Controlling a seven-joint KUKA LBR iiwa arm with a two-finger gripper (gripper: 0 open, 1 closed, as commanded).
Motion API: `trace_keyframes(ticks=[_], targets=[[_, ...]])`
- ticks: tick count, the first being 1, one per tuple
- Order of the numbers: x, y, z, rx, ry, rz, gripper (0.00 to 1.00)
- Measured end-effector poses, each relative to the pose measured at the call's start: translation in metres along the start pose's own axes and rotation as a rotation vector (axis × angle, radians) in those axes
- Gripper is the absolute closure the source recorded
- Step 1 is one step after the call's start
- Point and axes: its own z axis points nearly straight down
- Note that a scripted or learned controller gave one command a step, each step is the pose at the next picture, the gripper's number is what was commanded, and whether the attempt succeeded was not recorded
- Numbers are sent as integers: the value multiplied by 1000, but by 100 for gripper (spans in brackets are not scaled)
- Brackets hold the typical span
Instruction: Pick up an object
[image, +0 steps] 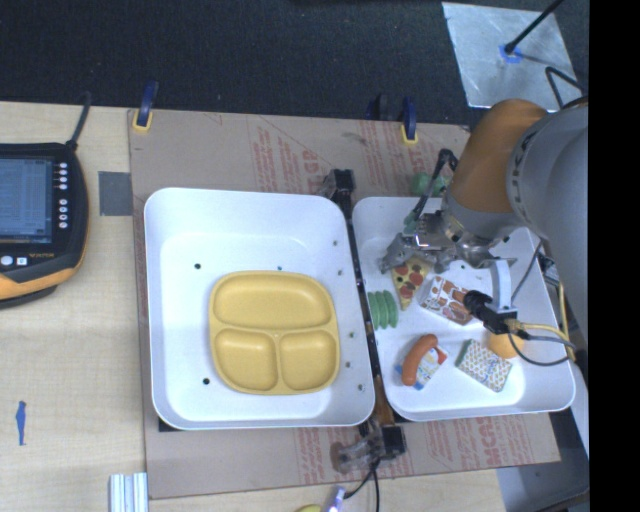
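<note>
1. No readable branding anywhere; the red print on the cardboard (300, 150) under the bins is too blurry to make out, same for the snack packet (447, 299).
2. Gripper (418, 246) sits low in the right bin (540, 400), near its far left corner, right over the pizza slice (405, 283). Can't tell if it's open or closed.
3. The slice runs lengthwise front to back, narrow end toward the near side.
4. Also in there: green ridged piece (382, 309) by the left wall, hot dog (420, 360), green patterned box (484, 366).
5. Left bin (170, 300) holds a yellow divided tray (273, 332).

divided tray (273, 331) in left bin (170, 225), toys in right bin (545, 395)
</note>
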Motion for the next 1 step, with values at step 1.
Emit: trace_keyframes(ticks=[1], targets=[[-7, -8, 0, 1, 0, 1, 0]])
